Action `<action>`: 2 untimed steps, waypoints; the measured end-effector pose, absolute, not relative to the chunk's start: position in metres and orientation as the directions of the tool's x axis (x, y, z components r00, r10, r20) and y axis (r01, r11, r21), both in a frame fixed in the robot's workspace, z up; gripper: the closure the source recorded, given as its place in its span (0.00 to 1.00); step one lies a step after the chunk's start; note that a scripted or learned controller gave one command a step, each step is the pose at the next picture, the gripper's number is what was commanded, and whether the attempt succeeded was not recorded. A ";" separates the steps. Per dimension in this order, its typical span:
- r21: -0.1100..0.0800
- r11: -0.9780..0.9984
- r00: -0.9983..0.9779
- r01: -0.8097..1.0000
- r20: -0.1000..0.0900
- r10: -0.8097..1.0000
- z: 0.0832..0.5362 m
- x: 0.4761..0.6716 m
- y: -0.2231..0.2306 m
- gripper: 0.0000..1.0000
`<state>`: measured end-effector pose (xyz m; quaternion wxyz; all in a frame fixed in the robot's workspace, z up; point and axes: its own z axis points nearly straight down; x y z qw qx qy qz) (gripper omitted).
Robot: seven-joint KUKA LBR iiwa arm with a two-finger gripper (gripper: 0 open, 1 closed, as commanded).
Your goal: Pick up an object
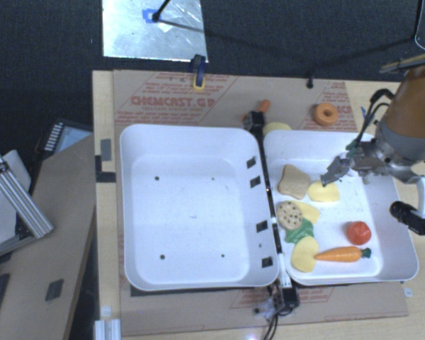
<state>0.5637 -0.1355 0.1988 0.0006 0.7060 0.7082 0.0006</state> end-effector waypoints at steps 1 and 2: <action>0.024 0.009 -0.009 1.000 -0.003 1.000 0.427 0.627 -0.097 0.00; 0.008 0.009 -0.009 1.000 -0.003 1.000 0.428 0.625 -0.099 1.00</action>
